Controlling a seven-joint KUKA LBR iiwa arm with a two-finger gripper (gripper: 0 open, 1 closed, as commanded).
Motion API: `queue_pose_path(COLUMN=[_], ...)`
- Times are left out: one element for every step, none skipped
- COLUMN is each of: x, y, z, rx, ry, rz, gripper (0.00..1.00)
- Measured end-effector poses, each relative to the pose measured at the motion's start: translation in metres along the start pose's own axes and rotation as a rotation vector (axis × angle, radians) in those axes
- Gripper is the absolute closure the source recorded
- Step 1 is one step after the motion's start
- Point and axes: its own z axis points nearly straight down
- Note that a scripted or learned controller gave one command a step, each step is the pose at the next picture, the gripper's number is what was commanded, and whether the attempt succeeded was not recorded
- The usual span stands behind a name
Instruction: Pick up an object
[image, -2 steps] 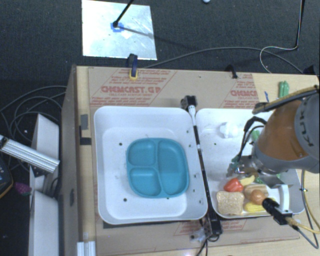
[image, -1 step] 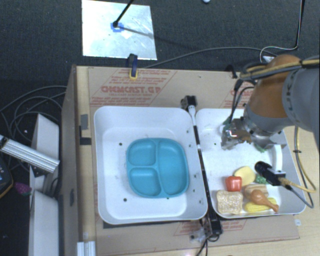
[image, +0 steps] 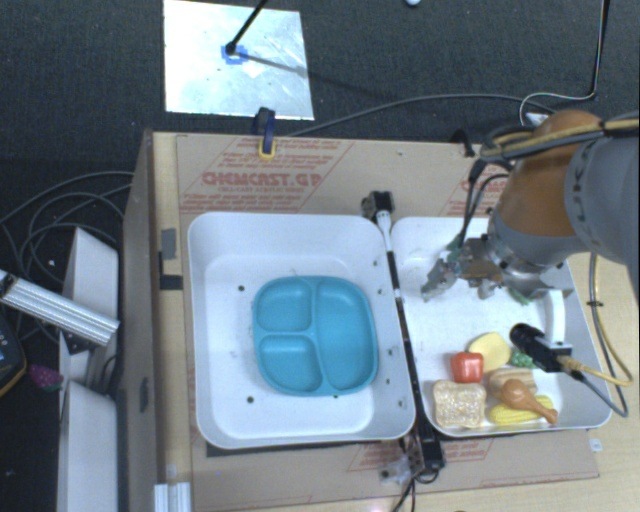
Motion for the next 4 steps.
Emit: queue_pose_path(x=[-0.025,-0.042,-0.036,-0.036], y=[-0.043,-0.062,-0.074,-0.073], z=[0.0,0.073,0.098,0.088], rx=[0.001,0.003,-0.002,-0.005], ry=[-0.001,0.0,0.0,0.0], rz=[0.002,0.003,0.002,0.001], gripper=[0.0,0.0,0.0,1.0])
